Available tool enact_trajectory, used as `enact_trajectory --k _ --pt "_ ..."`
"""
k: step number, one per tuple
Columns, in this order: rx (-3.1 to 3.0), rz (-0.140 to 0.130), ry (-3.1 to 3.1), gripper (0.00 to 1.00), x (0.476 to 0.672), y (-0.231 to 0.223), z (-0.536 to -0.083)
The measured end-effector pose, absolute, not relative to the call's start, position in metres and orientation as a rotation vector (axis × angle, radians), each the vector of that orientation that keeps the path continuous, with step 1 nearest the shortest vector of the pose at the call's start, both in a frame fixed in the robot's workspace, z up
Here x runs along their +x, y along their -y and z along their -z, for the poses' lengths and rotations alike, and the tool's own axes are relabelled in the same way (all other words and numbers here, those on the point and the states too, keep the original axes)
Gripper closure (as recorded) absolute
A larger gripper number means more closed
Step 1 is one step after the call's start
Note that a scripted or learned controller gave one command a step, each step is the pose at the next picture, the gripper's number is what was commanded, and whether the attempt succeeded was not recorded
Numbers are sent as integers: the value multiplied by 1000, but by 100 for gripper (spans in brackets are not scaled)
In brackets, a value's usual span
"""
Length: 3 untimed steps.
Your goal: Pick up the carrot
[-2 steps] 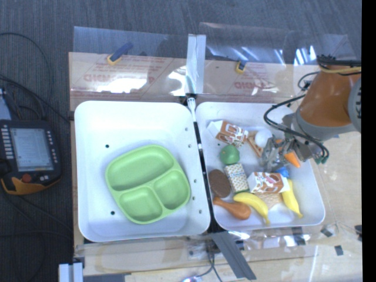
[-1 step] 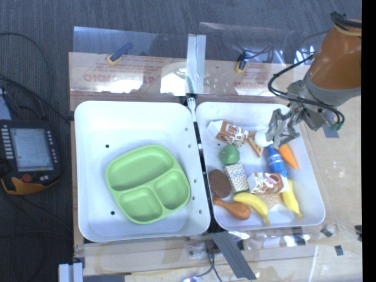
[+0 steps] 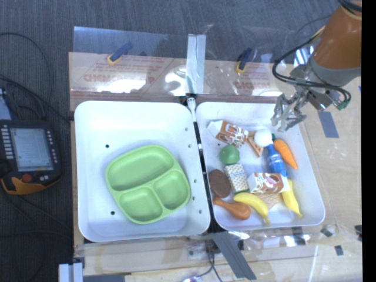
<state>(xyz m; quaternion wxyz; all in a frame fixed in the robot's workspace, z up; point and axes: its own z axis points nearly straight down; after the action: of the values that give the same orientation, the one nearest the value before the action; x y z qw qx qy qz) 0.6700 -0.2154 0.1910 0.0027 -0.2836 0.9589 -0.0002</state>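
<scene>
One carrot (image 3: 285,153) in right bin, just below gripper (image 3: 287,118), gripper spread, holding nothing

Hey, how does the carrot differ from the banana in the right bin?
The carrot is orange and tapers to a point, while the banana is yellow and curved. The carrot lies near the bin's far right side, just below the gripper; the banana lies near the front edge, beside the chicken drumstick. The carrot sits against the blue bottle; the banana sits apart from it. Both lie flat in the right bin.
</scene>
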Motion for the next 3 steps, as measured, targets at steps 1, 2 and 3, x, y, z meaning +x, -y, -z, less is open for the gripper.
enact_trajectory --k 1,2,3 --pt "-1579 4 -2707 100 670 222 -245" --pt "-2217 2 -2216 100 670 221 -287" --pt "-2210 -1 -2215 100 671 219 -297"
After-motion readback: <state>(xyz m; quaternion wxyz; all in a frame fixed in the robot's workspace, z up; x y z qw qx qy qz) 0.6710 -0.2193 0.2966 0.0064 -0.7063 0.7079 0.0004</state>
